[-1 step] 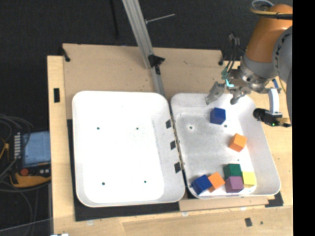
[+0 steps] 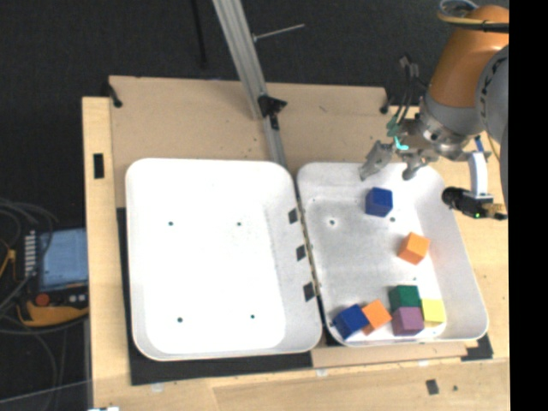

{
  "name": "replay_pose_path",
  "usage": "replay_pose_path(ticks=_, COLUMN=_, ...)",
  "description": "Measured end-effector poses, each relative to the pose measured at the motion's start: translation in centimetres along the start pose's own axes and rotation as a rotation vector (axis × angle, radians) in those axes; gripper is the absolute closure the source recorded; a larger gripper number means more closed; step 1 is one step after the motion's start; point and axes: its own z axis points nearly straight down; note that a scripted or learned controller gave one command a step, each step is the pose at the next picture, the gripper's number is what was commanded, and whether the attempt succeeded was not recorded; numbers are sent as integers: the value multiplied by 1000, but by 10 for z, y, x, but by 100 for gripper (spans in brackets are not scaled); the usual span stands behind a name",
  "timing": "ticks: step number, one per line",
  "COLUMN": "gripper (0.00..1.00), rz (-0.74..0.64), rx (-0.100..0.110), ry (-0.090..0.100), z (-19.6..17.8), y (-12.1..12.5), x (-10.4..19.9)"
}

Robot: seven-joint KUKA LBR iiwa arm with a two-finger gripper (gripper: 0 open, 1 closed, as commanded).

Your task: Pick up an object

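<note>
Hand (image 2: 393, 163) spread above blue cube (image 2: 378, 202), corner-on.

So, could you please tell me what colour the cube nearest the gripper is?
Blue. The cube sits just below the gripper in the camera view.

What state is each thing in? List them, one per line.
hand: open, empty, above the right bin's far edge.
blue block: loose, alone, just below the hand.
orange block: loose, alone, mid-bin.
green block: resting in the near cluster.
purple block: touching the green one.
yellow block: at the cluster's right end.
second orange block: beside the second blue block.
</note>
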Motion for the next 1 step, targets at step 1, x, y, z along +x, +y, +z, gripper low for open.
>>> replay_pose_path(ticks=1, gripper=0, rz=-1, rx=4, ry=1, z=58, y=-4, x=7)
